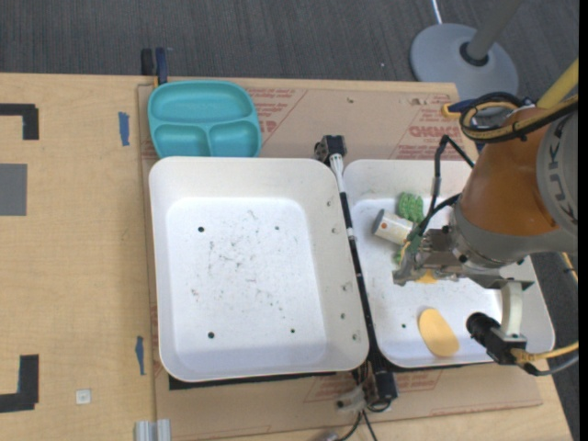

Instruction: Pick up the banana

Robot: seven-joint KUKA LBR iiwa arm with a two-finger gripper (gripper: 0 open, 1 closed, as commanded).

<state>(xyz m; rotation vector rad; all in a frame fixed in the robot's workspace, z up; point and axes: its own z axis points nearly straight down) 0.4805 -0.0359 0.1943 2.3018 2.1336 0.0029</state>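
Note:
My gripper (410, 266) is down low in the right bin (386, 338), near its middle. A sliver of bright yellow (428, 280), possibly the banana, peeks out just under the gripper's right side, with most of it hidden by the wrist. Whether it sits between the fingers cannot be made out from this angle. The grey and orange arm (510, 186) covers the right half of the bin.
A yellow-orange oval object (438, 332) lies near the right bin's front. A green object (410, 205) and a small white and cream piece (392, 228) lie at its back left. The large left bin (175, 246) and a teal divided tray (204, 118) stand to the left.

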